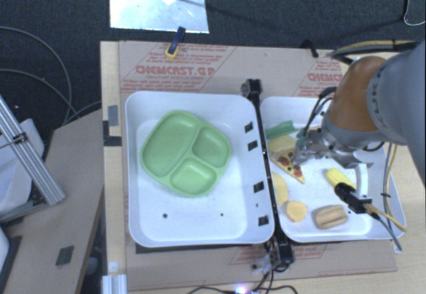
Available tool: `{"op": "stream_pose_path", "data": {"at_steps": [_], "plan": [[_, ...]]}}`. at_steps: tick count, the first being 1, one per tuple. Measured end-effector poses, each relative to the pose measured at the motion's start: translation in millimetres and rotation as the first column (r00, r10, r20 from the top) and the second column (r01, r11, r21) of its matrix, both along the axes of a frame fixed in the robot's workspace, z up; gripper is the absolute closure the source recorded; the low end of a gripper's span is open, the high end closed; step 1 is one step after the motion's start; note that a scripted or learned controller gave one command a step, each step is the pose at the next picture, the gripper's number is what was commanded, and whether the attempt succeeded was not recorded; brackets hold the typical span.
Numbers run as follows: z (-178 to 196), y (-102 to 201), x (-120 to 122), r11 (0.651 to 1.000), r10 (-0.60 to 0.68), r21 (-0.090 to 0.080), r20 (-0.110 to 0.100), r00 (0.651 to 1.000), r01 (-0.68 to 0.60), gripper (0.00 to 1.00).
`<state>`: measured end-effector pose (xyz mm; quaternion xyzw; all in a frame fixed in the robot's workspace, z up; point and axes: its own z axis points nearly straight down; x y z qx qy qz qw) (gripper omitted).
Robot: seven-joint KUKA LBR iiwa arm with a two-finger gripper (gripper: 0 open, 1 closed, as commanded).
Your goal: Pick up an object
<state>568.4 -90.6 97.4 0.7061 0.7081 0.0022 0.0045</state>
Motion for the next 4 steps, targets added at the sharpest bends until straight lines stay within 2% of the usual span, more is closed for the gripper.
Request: {"op": "stream_pose_path", "data": {"at_steps": [1, 2, 3, 4], "plan": [[89, -64, -10, 1.000, -0.005, -0.001, -0.003, 1.000, 0.005, 1.00], [-15, -84, -54, 1.000, -0.007, 0.000, -0.004, 1.000, 0.007, 1.00], [-12, -80, -52, 1.000, -0.001, 0.004, -0.005, 1.000, 0.001, 0.00], [-12, -99, -81, 1.000, 0.000, 0.006, -0.006, 1.000, 0.000, 0.00]]}}
